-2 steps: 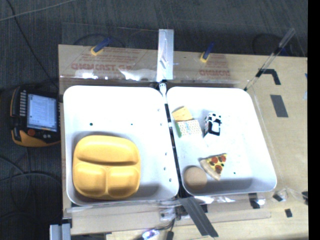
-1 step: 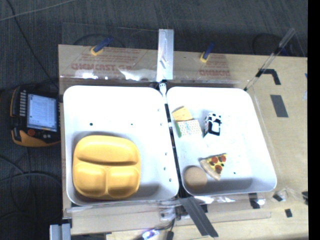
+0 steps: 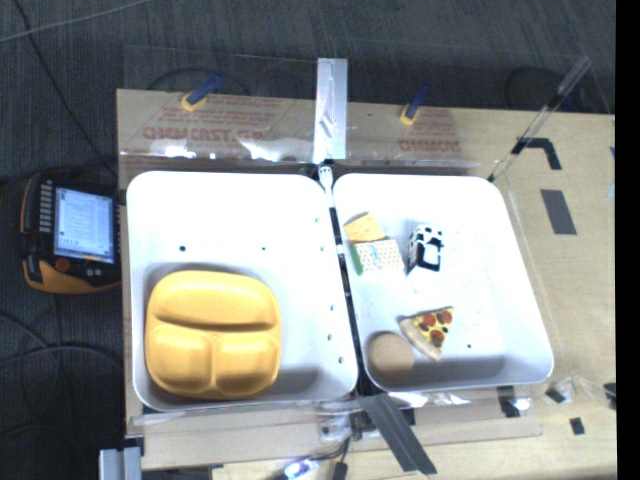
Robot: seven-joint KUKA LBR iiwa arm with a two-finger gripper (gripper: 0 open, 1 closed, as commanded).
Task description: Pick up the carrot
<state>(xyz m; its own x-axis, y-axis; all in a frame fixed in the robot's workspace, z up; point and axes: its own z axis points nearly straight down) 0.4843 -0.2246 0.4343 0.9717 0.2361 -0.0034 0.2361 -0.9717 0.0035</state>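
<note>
The right bin (image 3: 500, 268) holds several small toy items. A yellow cheese wedge (image 3: 363, 228) lies near its left wall, with a pale green speckled block (image 3: 377, 257) just in front of it. A black-and-white piece (image 3: 427, 249) sits to their right. Closer to the front lie a pizza slice (image 3: 429, 330) with red spots and a brown round bun (image 3: 391, 354) beside it. The only orange I can make out is on the pizza slice.
A large yellow bread loaf (image 3: 213, 331) fills the front of the left bin (image 3: 230, 218). A divider ridge (image 3: 340, 268) separates the bins. A handheld pendant (image 3: 70, 233) lies off the bench to the left.
</note>
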